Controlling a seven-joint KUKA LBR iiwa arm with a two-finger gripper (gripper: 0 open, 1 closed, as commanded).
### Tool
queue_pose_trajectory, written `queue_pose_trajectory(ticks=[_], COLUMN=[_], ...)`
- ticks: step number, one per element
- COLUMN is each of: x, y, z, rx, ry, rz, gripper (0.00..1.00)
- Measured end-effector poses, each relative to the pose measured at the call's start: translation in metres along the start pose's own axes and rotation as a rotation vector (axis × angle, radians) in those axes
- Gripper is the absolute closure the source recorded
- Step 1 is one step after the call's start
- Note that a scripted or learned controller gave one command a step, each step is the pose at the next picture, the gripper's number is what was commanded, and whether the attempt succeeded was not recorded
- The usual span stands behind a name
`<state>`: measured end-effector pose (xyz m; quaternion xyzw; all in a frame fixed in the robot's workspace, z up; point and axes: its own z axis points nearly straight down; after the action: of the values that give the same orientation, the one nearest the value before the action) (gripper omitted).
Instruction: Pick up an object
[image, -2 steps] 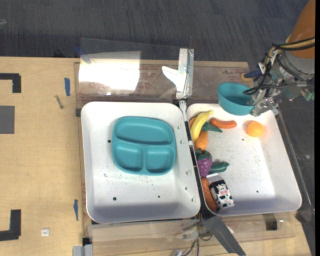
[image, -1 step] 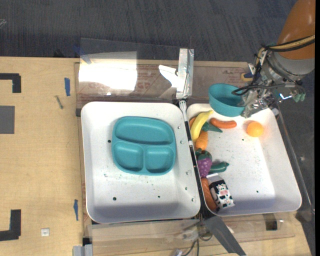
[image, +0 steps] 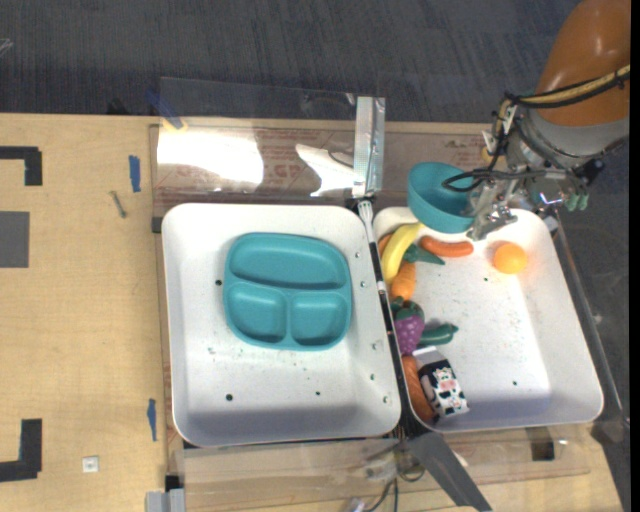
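Observation:
My gripper (image: 480, 212) hangs over the back of the right bin (image: 560, 330), below the grey wrist and its orange band. A teal bowl (image: 437, 197) is tilted at the bin's back left corner, and its right rim sits between my fingers. An orange ball (image: 511, 258) lies just right of the gripper, on the bin floor. Under the bowl lie a carrot (image: 448, 247) and a banana (image: 396, 248). Along the bin's left wall are purple grapes (image: 408, 328) and a small black-and-white cow-patterned box (image: 443, 387).
The left bin (image: 190, 330) holds a teal divided plate (image: 288, 291). A clear plastic sheet and a metal bracket (image: 368, 145) stand behind the bins. The right bin's floor is bare white at centre and right.

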<state>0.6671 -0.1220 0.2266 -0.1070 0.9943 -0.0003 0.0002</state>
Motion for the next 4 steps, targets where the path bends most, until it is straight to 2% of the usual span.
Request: queue_pose_trajectory(ticks=[1,2,3,4], x=[-0.006,-0.016,0.074,0.074], y=[0.022,0.059,0.068,0.069], z=[0.011,0.031,0.041,0.04], rx=[0.0,0.002,0.0,0.0], ry=[-0.006,-0.012,-0.003,-0.005], rz=[0.101,0.173,0.128,0.127], gripper=[1.0,1.0,1.0,0.0])
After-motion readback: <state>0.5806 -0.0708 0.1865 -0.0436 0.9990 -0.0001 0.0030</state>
